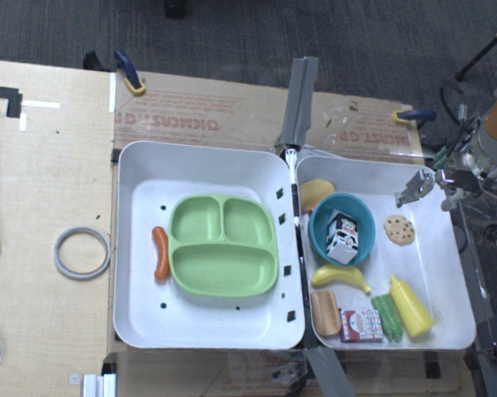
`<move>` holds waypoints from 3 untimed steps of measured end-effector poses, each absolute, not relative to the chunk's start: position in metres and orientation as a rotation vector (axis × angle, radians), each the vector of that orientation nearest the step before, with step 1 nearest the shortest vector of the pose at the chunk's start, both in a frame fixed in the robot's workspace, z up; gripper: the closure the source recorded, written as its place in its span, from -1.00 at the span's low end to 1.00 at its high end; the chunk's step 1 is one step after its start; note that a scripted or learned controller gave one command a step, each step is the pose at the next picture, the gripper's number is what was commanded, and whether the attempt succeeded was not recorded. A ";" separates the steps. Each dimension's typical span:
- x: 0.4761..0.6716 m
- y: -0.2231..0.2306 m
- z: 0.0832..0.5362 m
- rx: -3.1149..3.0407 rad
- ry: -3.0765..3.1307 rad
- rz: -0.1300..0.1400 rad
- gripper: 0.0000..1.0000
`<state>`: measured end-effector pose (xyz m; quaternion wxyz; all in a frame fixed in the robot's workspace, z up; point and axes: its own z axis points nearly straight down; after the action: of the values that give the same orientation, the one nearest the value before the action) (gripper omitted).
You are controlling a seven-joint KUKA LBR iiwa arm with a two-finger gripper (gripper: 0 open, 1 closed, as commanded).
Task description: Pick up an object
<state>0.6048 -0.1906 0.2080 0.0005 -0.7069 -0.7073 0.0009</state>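
Right now the pincer hangs over the upper right corner of the right bin, at the end of the grey arm that comes in from the right; its fingers look slightly spread with nothing between them, though they are small and hard to read. No object is picked yet, and all the candidates lie in that same bin. Nearest is the cookie, flat on the bin floor just below and to the left of the pincer, apart from its neighbours. Further left stands the blue bowl with a small black-and-white carton inside it, and a yellow rounded thing peeks out behind the bowl. Along the lower part lie a banana, a yellow bottle, a green vegetable, a hot dog bun and a small red box, packed close together. The left bin holds a green divided plate with a sausage just beside it. To do this step well, I would judge the cookie awkward, being thin and flat, so the fingers would need to reach the floor and straddle its rim. The bottle looks the safer choice: approach from straight above, fingers across its narrow width, taking care not to catch the vegetable touching it.
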 end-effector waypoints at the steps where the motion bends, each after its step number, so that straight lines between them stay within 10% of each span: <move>1: 0.612 -0.149 0.095 -2.028 -2.404 -0.002 -1.00; 3: 0.630 -0.110 0.098 -2.086 -2.359 0.001 -1.00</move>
<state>0.6303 -0.1102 0.0976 -0.0037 -0.6623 -0.7492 0.0003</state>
